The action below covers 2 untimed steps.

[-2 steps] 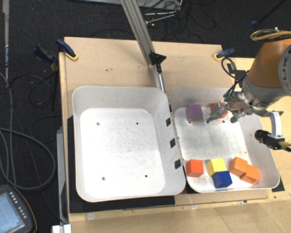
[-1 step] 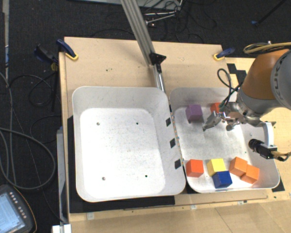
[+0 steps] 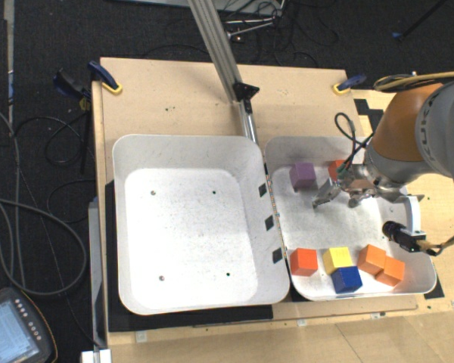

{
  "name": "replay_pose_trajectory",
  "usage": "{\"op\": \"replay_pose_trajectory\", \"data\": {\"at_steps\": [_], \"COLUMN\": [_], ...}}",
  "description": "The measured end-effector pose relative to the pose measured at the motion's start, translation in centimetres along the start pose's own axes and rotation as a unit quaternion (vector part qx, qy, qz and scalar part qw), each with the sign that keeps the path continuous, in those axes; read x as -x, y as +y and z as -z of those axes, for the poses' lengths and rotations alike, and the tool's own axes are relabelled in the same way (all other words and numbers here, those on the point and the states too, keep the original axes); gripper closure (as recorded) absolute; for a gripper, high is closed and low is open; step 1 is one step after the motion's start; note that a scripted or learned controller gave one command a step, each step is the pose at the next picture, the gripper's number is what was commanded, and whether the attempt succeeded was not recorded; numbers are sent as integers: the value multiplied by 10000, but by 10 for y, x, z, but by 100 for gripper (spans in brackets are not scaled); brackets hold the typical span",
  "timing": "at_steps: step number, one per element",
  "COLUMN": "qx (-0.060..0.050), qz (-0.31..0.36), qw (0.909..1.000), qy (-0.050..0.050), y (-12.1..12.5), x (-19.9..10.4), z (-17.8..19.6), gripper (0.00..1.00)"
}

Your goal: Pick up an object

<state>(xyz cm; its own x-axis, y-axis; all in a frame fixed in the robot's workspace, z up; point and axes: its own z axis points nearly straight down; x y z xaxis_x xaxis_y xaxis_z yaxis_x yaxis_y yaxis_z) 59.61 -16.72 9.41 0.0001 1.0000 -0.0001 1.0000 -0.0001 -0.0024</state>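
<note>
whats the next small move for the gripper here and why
Probably a short shift toward the purple block, then down over it. The gripper sits in the right bin just beside that block, nothing visibly between its fingers, and the purple block is the nearest object, standing apart from the cluster of orange, yellow and blue blocks along the bin's near edge.

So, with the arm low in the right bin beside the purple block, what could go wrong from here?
1. The gripper sits just beside the purple block, not around it; it may push the block toward the bin wall instead of grasping it.
2. An orange piece lies partly hidden under the wrist, so the arm could knock it.
3. The blocks along the near edge, such as the yellow block and blue block, are packed close, making a clean grasp there hard.
</note>
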Motion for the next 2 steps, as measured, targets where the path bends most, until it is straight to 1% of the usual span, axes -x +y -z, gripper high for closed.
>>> {"op": "replay_pose_trajectory", "data": {"at_steps": [1,2], "qx": [19,46], "qz": [-4,13], "qw": [10000,10000], "qy": [-4,-10], "y": [1,4], "x": [1,-4], "z": [12,75], "gripper": [100,100]}}
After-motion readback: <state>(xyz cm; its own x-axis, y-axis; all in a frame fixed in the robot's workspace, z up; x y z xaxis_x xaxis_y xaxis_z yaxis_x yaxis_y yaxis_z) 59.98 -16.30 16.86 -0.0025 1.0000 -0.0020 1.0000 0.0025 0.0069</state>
